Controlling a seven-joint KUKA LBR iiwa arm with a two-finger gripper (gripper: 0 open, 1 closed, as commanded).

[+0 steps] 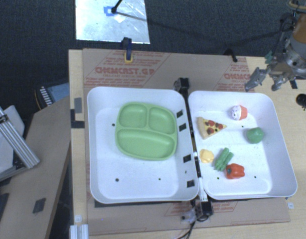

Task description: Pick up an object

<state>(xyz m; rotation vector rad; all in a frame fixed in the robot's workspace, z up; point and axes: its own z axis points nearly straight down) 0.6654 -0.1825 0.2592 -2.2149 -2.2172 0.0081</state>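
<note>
We are observing the gripper (pixel 265 79) hanging with its fingers spread, grasping nothing, up and right of the pizza slice (pixel 210 127).

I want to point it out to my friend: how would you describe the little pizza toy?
Look in the right bin, at its left side near the divider. The pizza slice lies there, a pale yellow wedge with red dots, the only triangular toy, above the yellow piece.

Two white bins (pixel 98 133) hold one green divided plate (pixel 145 131) and six toy foods (pixel 211 127).
</note>
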